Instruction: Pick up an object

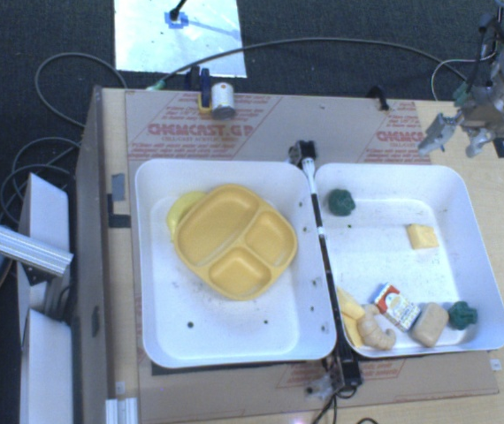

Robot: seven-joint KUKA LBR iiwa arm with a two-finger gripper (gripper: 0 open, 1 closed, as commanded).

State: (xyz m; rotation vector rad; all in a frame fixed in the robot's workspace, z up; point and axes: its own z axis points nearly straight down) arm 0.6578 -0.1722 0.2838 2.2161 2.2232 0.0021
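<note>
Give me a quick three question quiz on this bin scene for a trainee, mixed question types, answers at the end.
1. True or false: the yellow tray lies in the left bin.
2. Multiple choice: the yellow block in the right bin is A) alone, apart from the rest; B) touching the green lump; C) on the tray.
3. Fill in: the gripper hangs beyond the right bin's ___ right corner.

Key: 1 true. 2 A. 3 far.
</note>
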